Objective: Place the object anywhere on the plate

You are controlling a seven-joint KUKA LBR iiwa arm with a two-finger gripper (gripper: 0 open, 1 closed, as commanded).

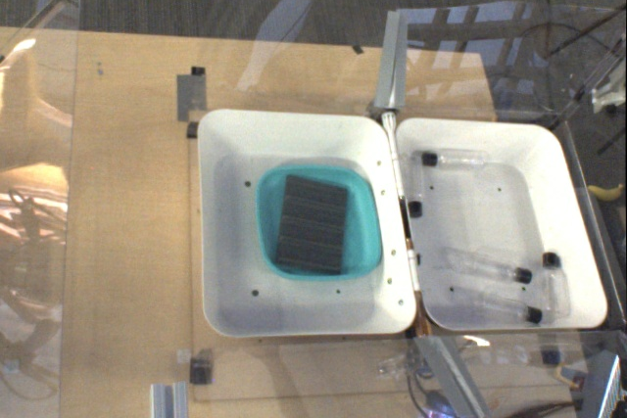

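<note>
A dark ribbed block (313,225) was seen lying on the teal plate (364,250) in the left bin (227,210); the claw's state could not be told.

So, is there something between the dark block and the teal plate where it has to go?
Nothing visible. The dark ribbed block already lies flat on the teal plate in the left bin, inside the plate's rim.

Two white bins (225,137), one teal plate (364,240), one dark ridged block (313,224), three or four clear capped tubes (485,266)
</note>
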